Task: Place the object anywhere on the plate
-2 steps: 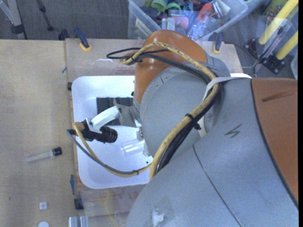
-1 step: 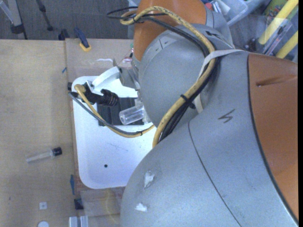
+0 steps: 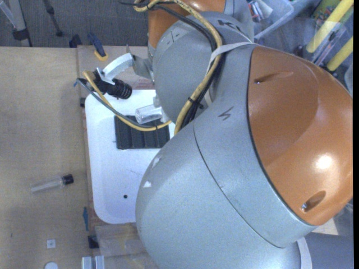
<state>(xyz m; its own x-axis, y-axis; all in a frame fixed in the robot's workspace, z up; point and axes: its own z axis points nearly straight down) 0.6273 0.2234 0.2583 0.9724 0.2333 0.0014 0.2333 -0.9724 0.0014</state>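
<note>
Arm (image 3: 241,150) crowds the frame. Gripper (image 3: 148,115) sits low over white bin (image 3: 101,167), centre left; open or closed, cannot tell. Likely object: black ribbed slab (image 3: 137,134), flat, just below it. Risk: little edge to pinch, so the grab may come up empty.

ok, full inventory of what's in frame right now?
white bin: one, white, centre-left on the bench, partly under the arm
ribbed slab: one, black, flat in the bin's upper part, right end hidden by the arm
speck: one, dark, on the bin floor lower down
pale piece: one, clear, at the slab's top edge; cannot tell what it is
tube: one, clear with black cap, on the bench left of the bin
clips: two, blue, at the bin's left corners
yellow tubes: several, top right background
arm: one, grey and orange, right side
</note>
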